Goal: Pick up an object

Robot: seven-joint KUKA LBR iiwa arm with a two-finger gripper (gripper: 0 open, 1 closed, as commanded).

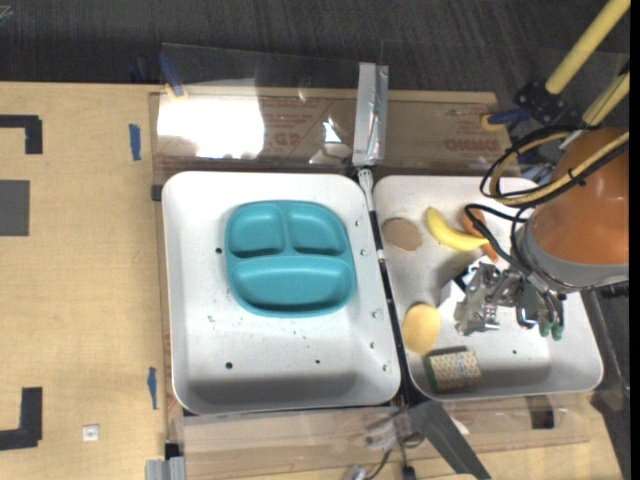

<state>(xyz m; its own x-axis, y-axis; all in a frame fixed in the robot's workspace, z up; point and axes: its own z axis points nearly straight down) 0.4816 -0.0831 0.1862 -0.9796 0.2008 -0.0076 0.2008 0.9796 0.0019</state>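
The gripper hangs low in the right bin, between the banana and the lemon; whether it is released or clenched, I cannot tell.

Orange-banded arm, black cables

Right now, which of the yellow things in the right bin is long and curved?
The banana, near the bin's far side. The other yellow thing, a lemon, is round and lies nearer the front.
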